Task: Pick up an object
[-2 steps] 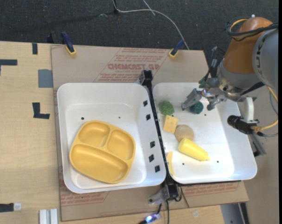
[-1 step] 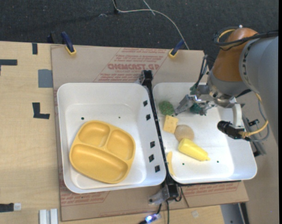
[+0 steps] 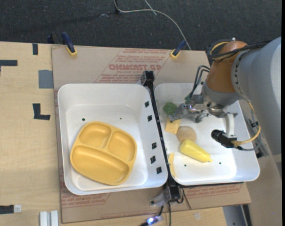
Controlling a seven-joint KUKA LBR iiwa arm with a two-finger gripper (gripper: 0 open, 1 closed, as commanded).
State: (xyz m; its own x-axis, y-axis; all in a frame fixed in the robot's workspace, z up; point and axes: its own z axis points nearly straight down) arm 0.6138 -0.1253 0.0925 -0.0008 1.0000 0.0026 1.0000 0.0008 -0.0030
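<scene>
Green and small, the broccoli piece [image 3: 170,108] lies in the right bin [image 3: 246,173], just to the camera's left of your gripper [image 3: 185,109], which sits low beside it; whether it is clamped or released you cannot tell. Below it lie a yellow cheese wedge [image 3: 172,126], a tan ball [image 3: 186,134] and a yellow cone [image 3: 195,151].

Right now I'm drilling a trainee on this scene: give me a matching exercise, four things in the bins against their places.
Things:
1. yellow divided plate
2. green item
3. yellow cone-shaped item
4. gripper

Places:
A. right bin, near its front
B. left bin
C. over the right bin's back half, beside the green item
D. right bin, near the divider toward the back

Pairs: 1-B, 2-D, 3-A, 4-C
</scene>
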